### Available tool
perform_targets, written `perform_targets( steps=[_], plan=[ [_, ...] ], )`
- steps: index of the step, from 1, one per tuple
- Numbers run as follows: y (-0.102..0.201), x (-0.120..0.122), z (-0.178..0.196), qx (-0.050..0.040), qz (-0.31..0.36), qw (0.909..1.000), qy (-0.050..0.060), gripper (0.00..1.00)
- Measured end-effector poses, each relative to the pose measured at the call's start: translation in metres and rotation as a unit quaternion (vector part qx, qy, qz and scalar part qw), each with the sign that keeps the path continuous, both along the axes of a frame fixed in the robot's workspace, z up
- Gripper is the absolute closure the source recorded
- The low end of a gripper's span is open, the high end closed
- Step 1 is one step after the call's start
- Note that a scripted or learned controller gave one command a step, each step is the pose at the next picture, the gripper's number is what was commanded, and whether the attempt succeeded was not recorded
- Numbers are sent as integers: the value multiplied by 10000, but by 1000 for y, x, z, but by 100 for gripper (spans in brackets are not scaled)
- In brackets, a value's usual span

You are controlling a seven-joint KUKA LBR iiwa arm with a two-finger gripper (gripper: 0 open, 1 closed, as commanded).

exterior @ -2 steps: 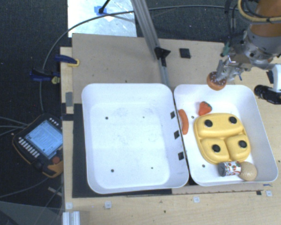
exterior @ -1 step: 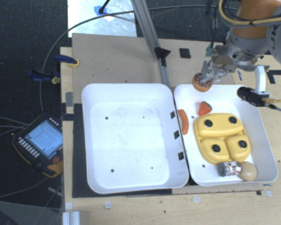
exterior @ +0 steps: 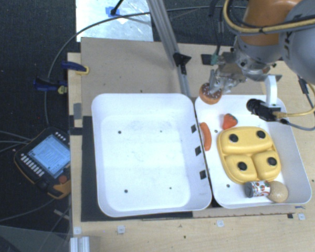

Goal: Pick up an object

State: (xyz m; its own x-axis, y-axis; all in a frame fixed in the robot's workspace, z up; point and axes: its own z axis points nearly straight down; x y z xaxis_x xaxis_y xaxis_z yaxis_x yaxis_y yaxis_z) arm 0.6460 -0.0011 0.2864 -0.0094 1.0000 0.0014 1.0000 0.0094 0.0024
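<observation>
Gripping round donut (exterior: 210,94) – gripper (exterior: 215,88) clamped on it – no long axis.

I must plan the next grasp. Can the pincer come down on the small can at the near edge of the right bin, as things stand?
Probably yes: the can lies uncovered, though the yellow tray and a beige ball crowd it.

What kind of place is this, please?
Probably a robotics lab bench for pick-up trials. A robot arm reaches over two white bins, a teach pendant lies beside them, and small toy-like items such as a yellow block sit in the right bin.
</observation>
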Motion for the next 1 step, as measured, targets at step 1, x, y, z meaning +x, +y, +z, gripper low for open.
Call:
perform_targets(
  steps=[1],
  plan=[
    [49, -5, -4, 2, 1, 10000, 5, 100]
  ],
)
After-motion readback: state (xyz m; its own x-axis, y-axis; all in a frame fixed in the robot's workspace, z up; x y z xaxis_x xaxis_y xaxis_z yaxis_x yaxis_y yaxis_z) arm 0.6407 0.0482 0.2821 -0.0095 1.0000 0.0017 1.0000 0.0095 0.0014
